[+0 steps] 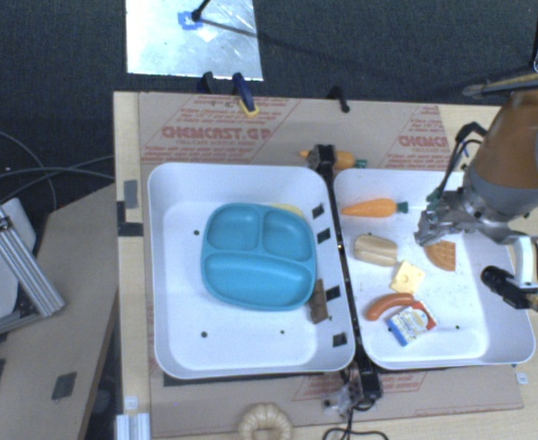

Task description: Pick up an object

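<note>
the bench [204, 122] carries two white bins side by side; the left bin [177, 337] holds a blue divided plate [255, 255], and the right bin [502, 342] holds the small toy foods. the grey arm [516, 168] with its orange band leans in from the right over the right bin's upper right part.

the end effector [436, 227] hangs low over the bin floor, and just below it, touching or nearly so, lies a brown wedge [442, 255], flat on the floor with its point toward the end effector. this looks the likeliest thing to be picked: it sits directly under the tip, a short way toward the near edge of the bin. whether the end effector is spread or closed i cannot tell, and nothing is seen gripped in it.

the other pieces lie to the left of the tip: an orange carrot [371, 208] with its long axis across the bin, a pale bread-like block [376, 248], a reddish sausage [389, 305] lying aslant, a yellow cheese square [408, 276], and a small red and blue packet [409, 324] nearest the front.

the wedge is small, thin and flat, orange-brown with a darker rim, so a grasp would probably need to come straight down across its narrow width.
</note>
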Tool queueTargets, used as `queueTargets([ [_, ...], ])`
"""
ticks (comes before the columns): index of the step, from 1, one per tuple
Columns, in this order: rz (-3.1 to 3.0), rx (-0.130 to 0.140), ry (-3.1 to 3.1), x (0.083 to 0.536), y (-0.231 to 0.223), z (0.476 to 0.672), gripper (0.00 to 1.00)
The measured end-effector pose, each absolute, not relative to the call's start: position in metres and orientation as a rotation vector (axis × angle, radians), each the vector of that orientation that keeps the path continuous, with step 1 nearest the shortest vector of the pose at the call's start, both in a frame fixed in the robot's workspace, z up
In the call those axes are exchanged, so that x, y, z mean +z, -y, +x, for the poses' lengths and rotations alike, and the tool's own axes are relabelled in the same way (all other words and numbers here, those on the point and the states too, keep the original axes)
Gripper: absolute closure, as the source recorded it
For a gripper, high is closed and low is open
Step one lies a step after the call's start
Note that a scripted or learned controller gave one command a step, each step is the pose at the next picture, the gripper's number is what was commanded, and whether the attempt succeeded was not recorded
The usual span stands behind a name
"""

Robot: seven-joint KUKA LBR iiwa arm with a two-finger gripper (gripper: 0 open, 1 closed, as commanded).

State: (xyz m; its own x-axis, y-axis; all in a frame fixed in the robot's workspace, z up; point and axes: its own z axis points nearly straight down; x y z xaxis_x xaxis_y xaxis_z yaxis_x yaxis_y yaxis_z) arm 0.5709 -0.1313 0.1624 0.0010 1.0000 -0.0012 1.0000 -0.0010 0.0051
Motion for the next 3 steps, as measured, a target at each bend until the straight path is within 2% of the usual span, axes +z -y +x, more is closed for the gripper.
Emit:
queueTargets([
  [1, 2.213, 0.006, -2.222, 0.207, 0.128, 0.574, 1.0],
  [2, 2.214, 0.005, -2.223, 0.226, 0.128, 0.576, 1.0],
  [3, 2.214, 0.001, -2.229, 0.218, 0.085, 0.562, 1.0],
])
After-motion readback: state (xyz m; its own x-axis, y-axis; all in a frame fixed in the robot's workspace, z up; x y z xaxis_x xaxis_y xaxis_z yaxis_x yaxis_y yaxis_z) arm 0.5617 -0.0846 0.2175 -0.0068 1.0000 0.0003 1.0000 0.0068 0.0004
